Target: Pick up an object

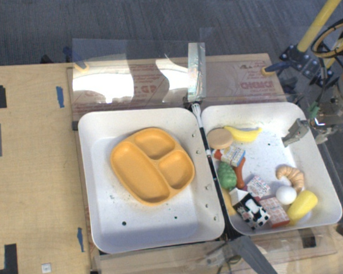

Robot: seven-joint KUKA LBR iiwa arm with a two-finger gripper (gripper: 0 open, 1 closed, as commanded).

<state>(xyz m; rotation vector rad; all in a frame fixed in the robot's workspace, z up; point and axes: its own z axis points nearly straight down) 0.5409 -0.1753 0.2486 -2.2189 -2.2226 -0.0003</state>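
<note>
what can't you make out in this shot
- Gripper, camera view: small and blurred at the right bin's edge; open or shut is unclear.
- Arm: cut off by the right frame edge.
- Small packets: labels too small to read.
- Black and white toy: piled against neighbours, shape unclear.

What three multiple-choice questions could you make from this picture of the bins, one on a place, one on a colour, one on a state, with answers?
1. Where does the divided plate lie?
A. left bin
B. right bin
C. on the bench outside both bins

2. What colour is the egg?
A. green
B. white
C. orange

3. How does the banana stand to the gripper?
A. clamped in it
B. lying in the bin, apart from it
C. hanging from it

Answers:
1 A, the plate sits in the left bin.
2 B, the egg is white, beside the croissant.
3 B, the banana rests near the right bin's far edge, with bare floor between it and the gripper.
</note>
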